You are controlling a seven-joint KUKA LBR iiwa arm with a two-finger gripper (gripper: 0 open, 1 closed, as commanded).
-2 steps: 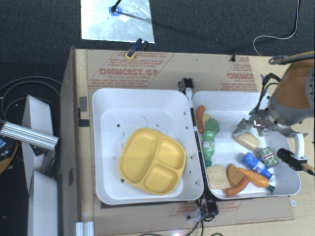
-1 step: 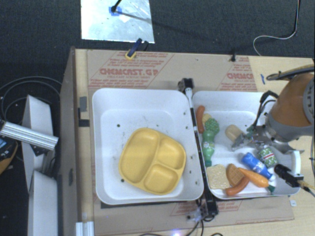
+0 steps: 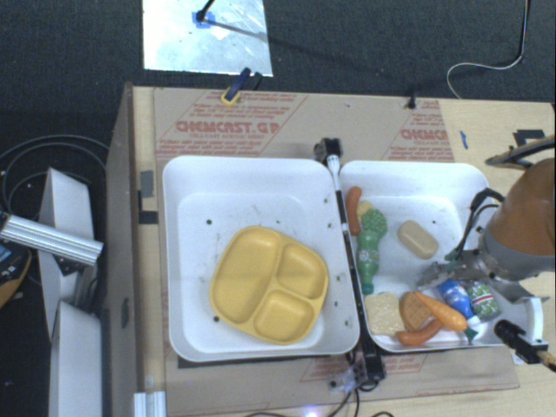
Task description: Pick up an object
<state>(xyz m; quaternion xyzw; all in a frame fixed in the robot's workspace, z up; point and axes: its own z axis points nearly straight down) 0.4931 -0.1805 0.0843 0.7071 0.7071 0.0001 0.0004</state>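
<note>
One carrot (image 3: 437, 311), one yellow tray (image 3: 269, 282), two bins (image 3: 187, 189).

This looks like a robotics lab: two white bins (image 3: 252, 181) sit on a cardboard-covered bench (image 3: 287, 120) over dark carpet (image 3: 69, 42), with loose cables (image 3: 35, 159) at left, a metal plate (image 3: 204, 24) on the far floor, and a robot arm (image 3: 526, 224) at right.
</note>
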